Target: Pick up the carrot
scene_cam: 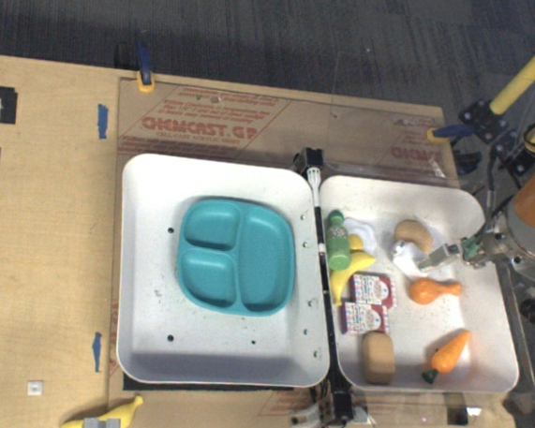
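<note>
Bins number two on the table (40, 233): we count one shallow white left bin (140, 271) with one teal divided plate (238, 255), and one shallow white right bin (498, 358) with one orange plastic carrot (448, 351), one orange pear-shaped toy (432, 290), one green bottle (337, 241) and two small cartons (367, 303). We cannot tell the pincer's (442, 255) state; the carrot lies well below it, near the front right corner.

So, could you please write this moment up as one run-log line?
stage: approach | gripper: over right bin, near top right | carrot: lying free, bottom right, not held | left bin: teal divided plate
</note>
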Available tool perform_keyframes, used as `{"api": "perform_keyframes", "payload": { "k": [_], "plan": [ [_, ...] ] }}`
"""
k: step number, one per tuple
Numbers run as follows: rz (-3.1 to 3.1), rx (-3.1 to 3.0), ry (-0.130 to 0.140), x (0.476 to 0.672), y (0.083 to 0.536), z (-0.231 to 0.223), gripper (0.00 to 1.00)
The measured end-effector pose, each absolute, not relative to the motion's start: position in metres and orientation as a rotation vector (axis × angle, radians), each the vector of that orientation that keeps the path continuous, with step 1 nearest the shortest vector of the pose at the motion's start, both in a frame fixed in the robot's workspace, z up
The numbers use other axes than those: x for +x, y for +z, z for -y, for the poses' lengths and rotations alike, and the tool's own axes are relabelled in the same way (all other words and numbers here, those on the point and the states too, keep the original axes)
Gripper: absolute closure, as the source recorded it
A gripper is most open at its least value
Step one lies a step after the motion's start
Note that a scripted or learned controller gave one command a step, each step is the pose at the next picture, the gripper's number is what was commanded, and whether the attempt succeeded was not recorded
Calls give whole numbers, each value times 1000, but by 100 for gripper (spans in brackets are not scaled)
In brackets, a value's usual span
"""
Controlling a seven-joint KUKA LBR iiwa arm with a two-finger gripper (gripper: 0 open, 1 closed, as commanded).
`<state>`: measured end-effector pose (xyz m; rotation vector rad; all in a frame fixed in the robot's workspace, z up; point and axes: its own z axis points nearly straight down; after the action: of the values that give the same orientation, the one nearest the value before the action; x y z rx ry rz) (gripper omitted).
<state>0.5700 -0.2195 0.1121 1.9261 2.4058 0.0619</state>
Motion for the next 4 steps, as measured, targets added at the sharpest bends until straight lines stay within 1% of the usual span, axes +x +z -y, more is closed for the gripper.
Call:
{"api": "perform_keyframes", "payload": {
  "k": [1,2,3,4],
  "plan": [
    [-2442,1963,7,514,89,198,0],
    [-2626,1698,5,483,89,170,0],
    [-2605,1692,6,488,102,173,100],
    [-2578,1780,8,495,196,126,100]
  ]
}}
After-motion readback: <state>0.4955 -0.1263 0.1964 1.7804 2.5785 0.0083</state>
